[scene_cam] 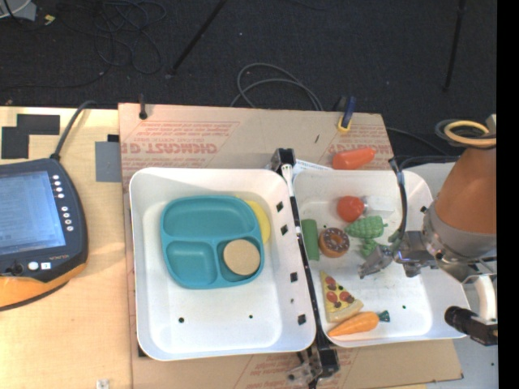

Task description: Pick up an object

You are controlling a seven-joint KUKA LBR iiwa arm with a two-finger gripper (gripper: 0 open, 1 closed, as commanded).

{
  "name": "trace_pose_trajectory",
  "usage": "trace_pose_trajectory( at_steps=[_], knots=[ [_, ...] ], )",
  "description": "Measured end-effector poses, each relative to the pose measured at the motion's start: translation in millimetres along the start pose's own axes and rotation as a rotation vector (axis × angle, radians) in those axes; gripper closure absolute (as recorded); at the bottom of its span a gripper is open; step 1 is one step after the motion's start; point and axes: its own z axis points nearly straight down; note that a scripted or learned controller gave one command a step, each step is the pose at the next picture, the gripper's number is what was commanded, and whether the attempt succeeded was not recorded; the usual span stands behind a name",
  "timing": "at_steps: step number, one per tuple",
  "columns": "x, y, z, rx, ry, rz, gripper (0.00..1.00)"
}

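Note:
The right bin (413,314) holds a red tomato (350,208), a green broccoli piece (366,227), a chocolate donut (333,241), a green cucumber (309,238), a pizza slice (338,295) and an orange carrot (354,324). My gripper (379,259) reaches in from the right and hovers low over the middle of this bin, just below the broccoli and right of the donut. Nothing shows between its fingers. The orange band of the arm (474,193) rises at the right edge.
The left bin (203,322) carries a teal divided tray (207,237) with a round tan cookie (241,257) in it and a yellow item (259,217) behind. An orange-red pepper (353,158) lies on the cardboard behind the bins. A tablet (36,217) sits far left.

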Motion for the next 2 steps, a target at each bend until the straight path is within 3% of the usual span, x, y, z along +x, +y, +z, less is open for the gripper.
trace_pose_trajectory(
  at_steps=[1,2],
  knots=[
    [46.5,53.5,105.5,-0.005,-0.003,-0.003,0.0],
    [40.1,39.3,104.5,0.001,0.0,0.0,0.0]
  ],
)
